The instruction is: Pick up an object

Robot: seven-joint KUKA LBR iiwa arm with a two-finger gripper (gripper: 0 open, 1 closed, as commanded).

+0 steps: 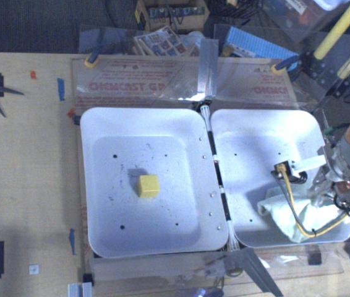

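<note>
Gripper point(323, 193) is sitting low in the right bin point(255, 129), near its front right corner; can't tell the grip state from here. Yellow cube point(148, 185) is lying mid left bin point(101, 129), well apart, untouched.

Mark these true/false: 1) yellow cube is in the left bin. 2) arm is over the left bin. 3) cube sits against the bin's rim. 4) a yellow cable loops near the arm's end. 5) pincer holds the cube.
1) True. The yellow cube lies in the left bin.
2) False. The arm is over the right bin, at its right side.
3) False. The cube lies near the middle of the floor, apart from the rim.
4) True. A yellow cable loops down beside the arm's end.
5) False. The cube lies alone in the left bin, far from the arm.
</note>
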